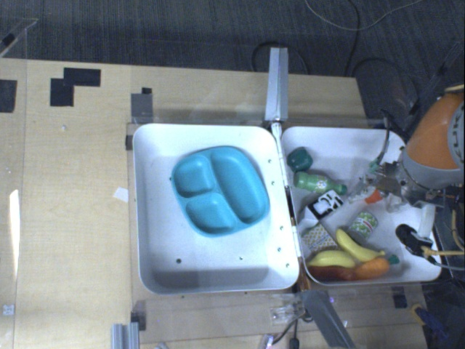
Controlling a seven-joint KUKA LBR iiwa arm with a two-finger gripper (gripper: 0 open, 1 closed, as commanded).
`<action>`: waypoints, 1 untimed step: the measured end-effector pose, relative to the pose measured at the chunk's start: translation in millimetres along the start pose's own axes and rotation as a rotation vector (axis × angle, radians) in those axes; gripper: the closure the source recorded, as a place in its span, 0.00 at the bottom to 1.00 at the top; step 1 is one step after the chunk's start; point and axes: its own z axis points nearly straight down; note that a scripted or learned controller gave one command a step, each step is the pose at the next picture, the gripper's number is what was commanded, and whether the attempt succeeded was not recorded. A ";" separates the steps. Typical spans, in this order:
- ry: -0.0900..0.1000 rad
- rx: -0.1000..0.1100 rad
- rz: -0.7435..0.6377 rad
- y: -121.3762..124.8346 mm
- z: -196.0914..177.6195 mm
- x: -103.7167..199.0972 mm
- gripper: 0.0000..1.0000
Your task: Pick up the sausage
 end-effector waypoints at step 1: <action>-0.001 0.004 0.066 76.6 3.1 30.5 0.00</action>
